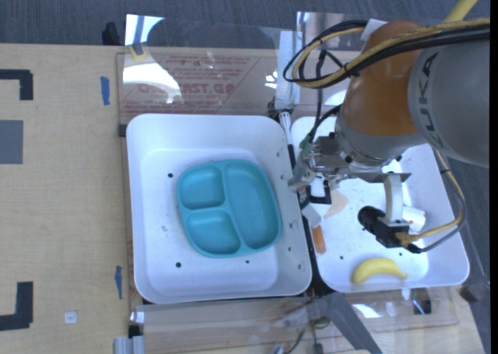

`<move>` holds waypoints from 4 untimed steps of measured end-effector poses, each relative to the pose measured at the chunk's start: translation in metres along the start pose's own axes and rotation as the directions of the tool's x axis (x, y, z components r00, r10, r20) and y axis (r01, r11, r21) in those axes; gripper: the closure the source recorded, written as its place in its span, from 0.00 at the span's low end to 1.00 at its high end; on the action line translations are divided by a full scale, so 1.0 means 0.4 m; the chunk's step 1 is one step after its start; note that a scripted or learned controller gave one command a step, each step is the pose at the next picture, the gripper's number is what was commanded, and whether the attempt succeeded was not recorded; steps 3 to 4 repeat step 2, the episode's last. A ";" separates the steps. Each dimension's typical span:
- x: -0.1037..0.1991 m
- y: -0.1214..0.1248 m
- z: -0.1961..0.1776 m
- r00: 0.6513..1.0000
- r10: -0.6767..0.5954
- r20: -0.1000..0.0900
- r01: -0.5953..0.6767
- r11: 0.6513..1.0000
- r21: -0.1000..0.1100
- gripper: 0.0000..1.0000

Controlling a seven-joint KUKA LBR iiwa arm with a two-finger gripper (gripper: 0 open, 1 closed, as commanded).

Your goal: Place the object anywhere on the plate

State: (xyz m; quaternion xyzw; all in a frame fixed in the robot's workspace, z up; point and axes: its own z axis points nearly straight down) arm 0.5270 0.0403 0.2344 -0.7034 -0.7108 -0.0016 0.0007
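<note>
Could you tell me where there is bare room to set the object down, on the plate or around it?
All three compartments of the blue plate are bare. The left bin has white floor around the plate. The right bin is crowded: arm overhead, banana near its front edge.

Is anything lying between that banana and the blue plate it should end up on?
Only the bins' adjoining walls separate the banana, in the right bin, from the plate in the left bin. An orange item lies near that edge.

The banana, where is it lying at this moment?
The banana lies in the right bin, near its front edge, just below the black tool and apart from the blue plate in the left bin.
</note>
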 end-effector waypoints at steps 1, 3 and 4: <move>0.232 -0.040 -0.127 1.000 0.001 0.000 -0.001 1.000 -0.001 1.00; 0.222 -0.039 -0.124 1.000 0.007 0.004 -0.007 1.000 0.002 0.00; 0.222 -0.039 -0.124 1.000 0.007 0.004 -0.007 1.000 0.002 0.00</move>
